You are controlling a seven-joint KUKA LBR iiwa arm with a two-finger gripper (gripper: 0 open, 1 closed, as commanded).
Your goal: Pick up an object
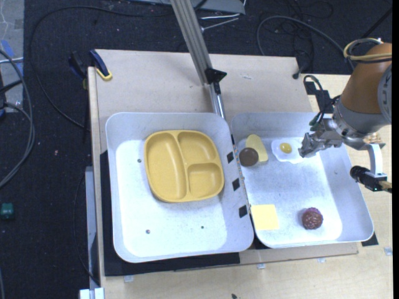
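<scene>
The right bin [349, 226] holds several small items: a fried egg [285, 149] near its back edge, a brown round piece [249, 157] resting against a pale yellow piece [258, 148], a flat yellow cheese square [264, 217] at the front and a dark red ball [312, 218] at the front right. My gripper [309, 146] hangs low at the back of this bin, just right of the fried egg and very close to it. I see nothing between its fingers.
The left bin [124, 229] bears a yellow divided plate [184, 165]. A metal pole [194, 33] slants down to the gap between the bins. Black clips [238, 184] sit along the bins' shared edge. The arm's orange band [365, 83] is at the right.
</scene>
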